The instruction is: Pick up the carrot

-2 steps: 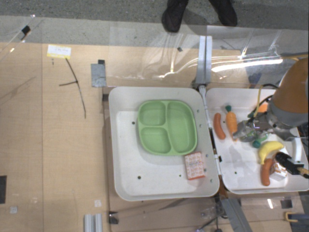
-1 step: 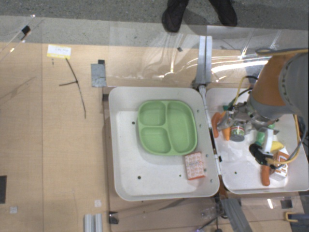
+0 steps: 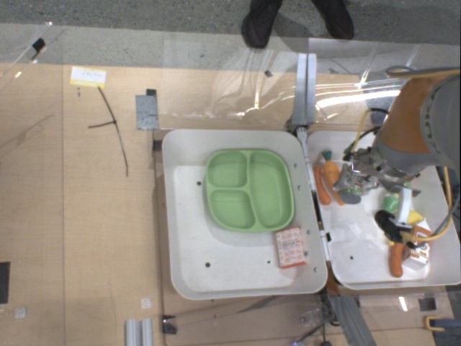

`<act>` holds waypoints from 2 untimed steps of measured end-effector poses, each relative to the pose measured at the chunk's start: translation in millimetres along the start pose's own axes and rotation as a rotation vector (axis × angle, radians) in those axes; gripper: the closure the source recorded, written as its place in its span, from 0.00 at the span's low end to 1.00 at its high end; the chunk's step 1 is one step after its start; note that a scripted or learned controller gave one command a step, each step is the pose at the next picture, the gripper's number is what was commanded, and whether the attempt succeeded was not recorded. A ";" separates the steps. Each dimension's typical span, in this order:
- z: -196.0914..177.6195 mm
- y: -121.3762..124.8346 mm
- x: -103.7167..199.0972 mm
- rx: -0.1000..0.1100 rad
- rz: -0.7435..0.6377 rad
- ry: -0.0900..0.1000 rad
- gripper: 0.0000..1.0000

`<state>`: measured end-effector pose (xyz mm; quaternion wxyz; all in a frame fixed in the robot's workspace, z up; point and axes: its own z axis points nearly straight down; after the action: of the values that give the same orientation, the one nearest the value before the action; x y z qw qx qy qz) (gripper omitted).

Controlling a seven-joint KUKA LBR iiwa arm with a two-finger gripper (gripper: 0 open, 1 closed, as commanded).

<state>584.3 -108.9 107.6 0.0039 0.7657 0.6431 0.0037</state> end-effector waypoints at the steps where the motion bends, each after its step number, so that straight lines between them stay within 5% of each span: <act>1: 0.1 0.0 0.1 0.000 0.000 0.000 0.00; 2: -85.3 50.9 26.9 0.003 0.123 -0.001 0.00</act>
<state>638.1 -91.1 193.4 0.0028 0.8040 0.5946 0.0024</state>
